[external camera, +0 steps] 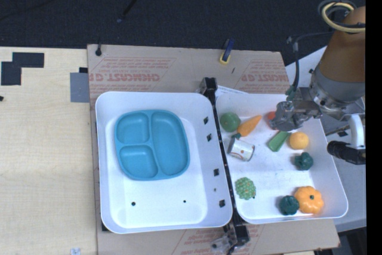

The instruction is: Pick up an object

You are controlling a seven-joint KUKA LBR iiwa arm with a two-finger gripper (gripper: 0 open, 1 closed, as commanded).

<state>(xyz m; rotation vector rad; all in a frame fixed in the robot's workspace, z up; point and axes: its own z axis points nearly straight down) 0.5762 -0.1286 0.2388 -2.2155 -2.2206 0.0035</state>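
My end effector (285, 117) sat at the right bin's (334, 185) upper right, right by the green cucumber (277, 141) and lemon (298, 140). Couldn't tell how it was set. Stuff's crowded there, so I figured I'd nudge something away.

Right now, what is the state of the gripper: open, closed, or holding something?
Gripper: cannot be told. It is low in the right bin, beside the green cucumber and the yellow lemon.
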